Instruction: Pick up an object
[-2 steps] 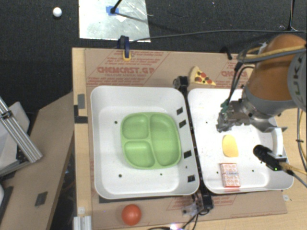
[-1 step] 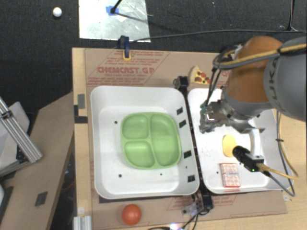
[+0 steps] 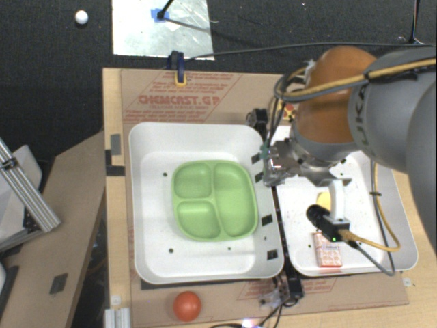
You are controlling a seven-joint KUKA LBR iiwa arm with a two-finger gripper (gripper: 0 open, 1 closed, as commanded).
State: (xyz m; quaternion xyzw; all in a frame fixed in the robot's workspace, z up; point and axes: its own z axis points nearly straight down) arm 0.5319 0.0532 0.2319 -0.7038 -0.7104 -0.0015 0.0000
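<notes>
A green plate [image 3: 214, 200] with three parts lies flat in the middle of the left bin [image 3: 147, 183]. To the right of the plate, past the wall between the bins, is the right bin [image 3: 403, 251]. A small pink box [image 3: 329, 250] lies flat in it, right of the plate and a little lower. A yellow thing [image 3: 323, 199] lies level with the plate's middle, above the pink box, partly hidden by the robot. The big grey arm [image 3: 399, 115] reaches in above and to the right of the plate. Its gripper [image 3: 276, 168] hangs just beside the plate's top right corner, over the wall between the bins. I cannot tell if the gripper is open or closed, and nothing can be seen in it. An orange ball [image 3: 186, 305] sits on the bench below the plate, outside the bins. A white ball [image 3: 82, 17] sits far above the plate, to the left.
</notes>
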